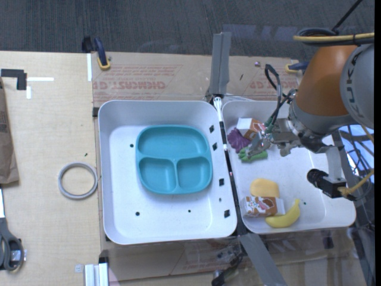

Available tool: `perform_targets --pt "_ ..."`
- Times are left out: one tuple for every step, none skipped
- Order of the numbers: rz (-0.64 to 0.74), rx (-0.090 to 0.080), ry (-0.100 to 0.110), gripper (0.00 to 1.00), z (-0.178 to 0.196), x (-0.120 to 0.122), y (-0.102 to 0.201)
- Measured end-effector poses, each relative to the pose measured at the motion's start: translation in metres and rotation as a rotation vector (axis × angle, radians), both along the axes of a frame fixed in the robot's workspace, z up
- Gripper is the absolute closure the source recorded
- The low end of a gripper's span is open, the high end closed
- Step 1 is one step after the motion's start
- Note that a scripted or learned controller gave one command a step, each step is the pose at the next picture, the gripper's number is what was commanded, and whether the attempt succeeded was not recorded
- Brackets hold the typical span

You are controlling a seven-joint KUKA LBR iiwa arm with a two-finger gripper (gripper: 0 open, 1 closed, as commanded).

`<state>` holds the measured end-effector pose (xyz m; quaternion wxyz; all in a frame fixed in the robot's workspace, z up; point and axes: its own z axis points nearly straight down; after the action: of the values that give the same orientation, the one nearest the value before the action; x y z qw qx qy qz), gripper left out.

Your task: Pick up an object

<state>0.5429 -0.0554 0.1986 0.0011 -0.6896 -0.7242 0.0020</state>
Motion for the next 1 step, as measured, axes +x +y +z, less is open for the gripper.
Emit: perform_targets --pt "0.278 0.001 -0.002 0.00 -0.0250 0.0352 -0.0389"
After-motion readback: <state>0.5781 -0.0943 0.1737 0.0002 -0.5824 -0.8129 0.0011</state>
